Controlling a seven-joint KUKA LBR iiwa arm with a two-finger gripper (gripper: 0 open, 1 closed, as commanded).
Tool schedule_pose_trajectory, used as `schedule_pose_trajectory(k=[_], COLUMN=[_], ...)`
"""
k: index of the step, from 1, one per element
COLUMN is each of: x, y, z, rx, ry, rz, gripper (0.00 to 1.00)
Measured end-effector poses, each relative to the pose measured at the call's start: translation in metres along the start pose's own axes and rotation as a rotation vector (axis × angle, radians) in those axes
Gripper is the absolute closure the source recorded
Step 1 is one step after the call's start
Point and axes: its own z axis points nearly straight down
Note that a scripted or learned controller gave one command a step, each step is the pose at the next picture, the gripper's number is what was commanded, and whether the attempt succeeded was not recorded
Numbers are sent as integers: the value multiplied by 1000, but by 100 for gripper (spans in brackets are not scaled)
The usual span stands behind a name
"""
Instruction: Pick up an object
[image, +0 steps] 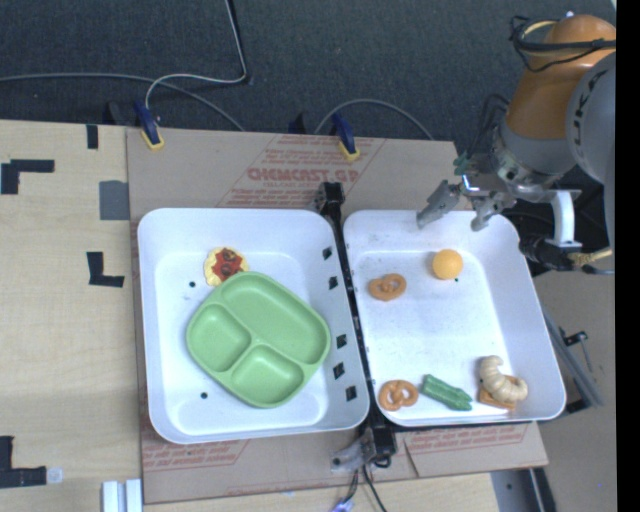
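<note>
- Gripper (461, 211): fingers spread, nothing between them; poised above the far rim of the right bin (530, 300), at roughly 12 o'clock of that bin. Likely staged there for a descent onto a chosen item.
- Likeliest pick: small orange ball (447, 264), round, smooth, bright orange; loose on the bin floor just at 6 o'clock of the gripper, apart from everything else, so open to a clean approach.
- Pretzel (387, 287): brown, looped, flat; at 9 o'clock of the ball.
- Second pretzel (397, 394), green pepper-like piece (446, 392), pale knobbly ginger-like piece (501, 381): crowded along the near wall, 6 o'clock of the bin.
- Left bin (160, 300): green divided tray (259, 338) centred; small pizza toy (224, 265) at its 11 o'clock.
</note>
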Motion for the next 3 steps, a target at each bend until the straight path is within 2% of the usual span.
schedule_pose_trajectory(k=[1, 2, 3], x=[-47, -44, -44], y=[18, 21, 22], z=[80, 146, 135], rx=[3, -4, -7], ry=[0, -2, -3], rz=[1, -2, -3], gripper=[0, 0, 100])
